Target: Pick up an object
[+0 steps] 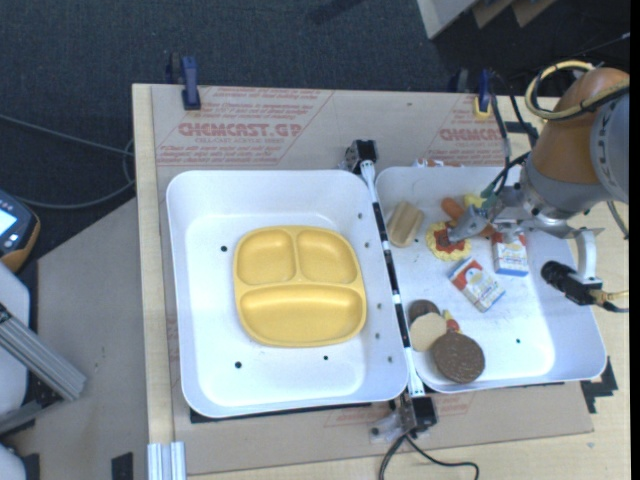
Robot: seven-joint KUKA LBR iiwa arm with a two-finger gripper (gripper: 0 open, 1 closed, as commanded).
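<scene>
Pincer [466, 230]: sat low in the right bin [565, 363], angled in from the right, probably to reach the yellow-red toy [441, 241] just beside its tip. Could not tell how wide it stood, or whether anything was gripped. Judged the toy the target, toward the bin's back left. Crowded by tan block [404, 223], orange piece [454, 207], upper carton [511, 257] and lower carton [480, 288]. Well clear: brown discs [458, 358], and yellow plate [300, 286] in left bin [185, 268].

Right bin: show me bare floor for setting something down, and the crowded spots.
In the right bin, bare floor lies at the near-right corner, between the brown discs and its wall. Crowded: the far-left part, around the tan block, yellow toy and small cartons.
</scene>
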